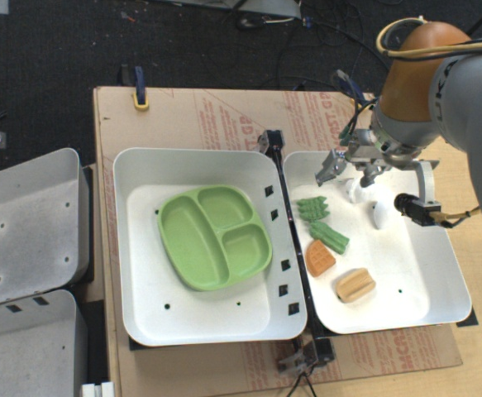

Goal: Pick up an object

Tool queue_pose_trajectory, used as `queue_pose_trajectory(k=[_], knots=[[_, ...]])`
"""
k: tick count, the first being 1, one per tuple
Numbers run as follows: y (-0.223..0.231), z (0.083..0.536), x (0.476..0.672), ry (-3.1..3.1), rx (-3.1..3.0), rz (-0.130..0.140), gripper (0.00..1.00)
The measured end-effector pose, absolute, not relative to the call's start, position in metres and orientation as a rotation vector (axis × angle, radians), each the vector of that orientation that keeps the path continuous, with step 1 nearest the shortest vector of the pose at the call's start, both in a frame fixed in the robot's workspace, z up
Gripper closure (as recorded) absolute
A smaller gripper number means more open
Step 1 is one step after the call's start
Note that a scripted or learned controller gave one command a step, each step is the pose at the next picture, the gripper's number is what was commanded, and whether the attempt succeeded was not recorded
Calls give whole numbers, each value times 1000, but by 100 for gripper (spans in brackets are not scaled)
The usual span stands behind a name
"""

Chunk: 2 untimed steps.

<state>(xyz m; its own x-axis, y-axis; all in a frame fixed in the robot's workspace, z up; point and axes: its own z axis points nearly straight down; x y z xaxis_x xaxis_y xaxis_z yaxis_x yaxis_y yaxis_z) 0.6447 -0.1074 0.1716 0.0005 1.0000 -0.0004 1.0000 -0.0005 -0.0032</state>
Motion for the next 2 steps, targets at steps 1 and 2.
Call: queue_pose_trajectory(k=[1,2], knots=[[-105,108,640,-2218,-2219,6,0],[-104,97,644,-2225,-2228,-11,0]])
